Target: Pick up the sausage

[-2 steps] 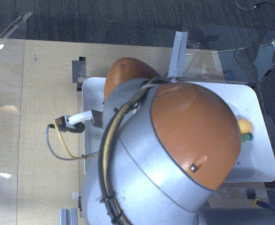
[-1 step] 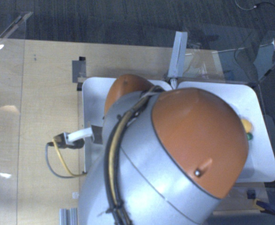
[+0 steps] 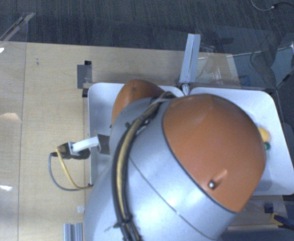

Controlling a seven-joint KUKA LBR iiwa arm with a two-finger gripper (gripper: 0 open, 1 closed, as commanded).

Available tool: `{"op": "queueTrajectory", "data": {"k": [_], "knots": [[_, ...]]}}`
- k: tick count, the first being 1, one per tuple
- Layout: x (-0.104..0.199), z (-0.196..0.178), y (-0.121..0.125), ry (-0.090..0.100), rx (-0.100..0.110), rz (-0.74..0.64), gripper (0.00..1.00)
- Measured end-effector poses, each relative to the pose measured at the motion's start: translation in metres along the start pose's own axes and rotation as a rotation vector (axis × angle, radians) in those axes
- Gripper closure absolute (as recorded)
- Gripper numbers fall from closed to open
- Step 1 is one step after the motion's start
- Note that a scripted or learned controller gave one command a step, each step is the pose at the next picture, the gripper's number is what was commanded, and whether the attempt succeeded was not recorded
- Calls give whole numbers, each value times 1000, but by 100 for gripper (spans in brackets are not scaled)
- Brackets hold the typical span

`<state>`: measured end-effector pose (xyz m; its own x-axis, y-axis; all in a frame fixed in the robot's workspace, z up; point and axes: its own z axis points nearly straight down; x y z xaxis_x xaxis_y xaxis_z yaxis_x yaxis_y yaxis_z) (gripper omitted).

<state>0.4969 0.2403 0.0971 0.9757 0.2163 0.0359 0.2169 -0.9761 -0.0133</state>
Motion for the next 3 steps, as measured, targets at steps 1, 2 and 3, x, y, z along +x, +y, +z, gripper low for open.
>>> {"op": "queueTrajectory", "data": {"k": [1,2,3], "knots": [[0,0,0,0,0,0,0],[0,0,0,0,0,0,0],[0,0,0,0,0,0,0]]}}
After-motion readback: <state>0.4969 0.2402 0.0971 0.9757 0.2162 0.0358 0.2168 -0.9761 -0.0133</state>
